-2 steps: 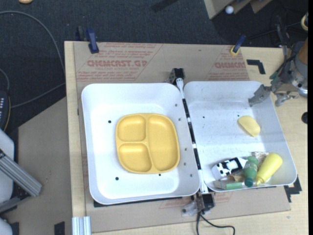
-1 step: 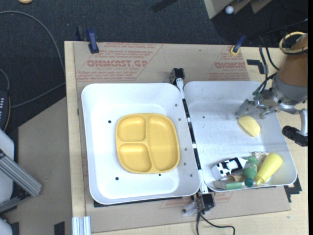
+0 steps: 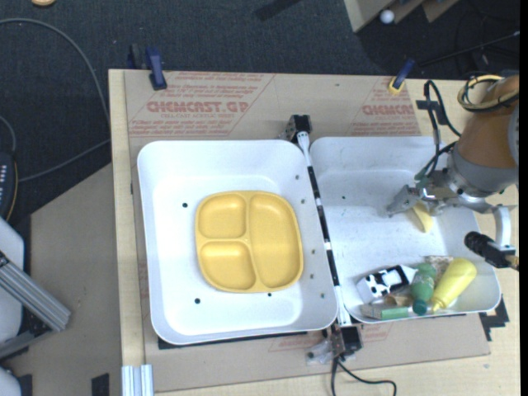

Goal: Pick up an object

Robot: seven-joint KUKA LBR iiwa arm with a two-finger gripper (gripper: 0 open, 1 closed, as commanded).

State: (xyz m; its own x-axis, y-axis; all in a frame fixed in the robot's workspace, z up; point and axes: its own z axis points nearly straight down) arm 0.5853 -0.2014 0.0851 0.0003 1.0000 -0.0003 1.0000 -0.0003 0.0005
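Observation:
My gripper [image 3: 421, 206] is low in the right bin [image 3: 355, 163], near its right wall, and stands open with one grey finger [image 3: 398, 204] splayed to the left. A small pale yellow piece [image 3: 424, 219] lies on the bin floor just under the gripper, touching or nearly touching it. A pile sits in the bin's front right corner: a yellow bottle-shaped toy [image 3: 454, 284], a green bottle [image 3: 422, 287], a black-and-white toy [image 3: 386, 281] and a few small bits [image 3: 388, 310].
The left bin [image 3: 165, 180] holds a yellow divided plate [image 3: 248, 242] at its centre. A black divider strip [image 3: 318, 213] runs between the bins. The orange-banded arm [image 3: 487, 139] leans over the right bin's right wall.

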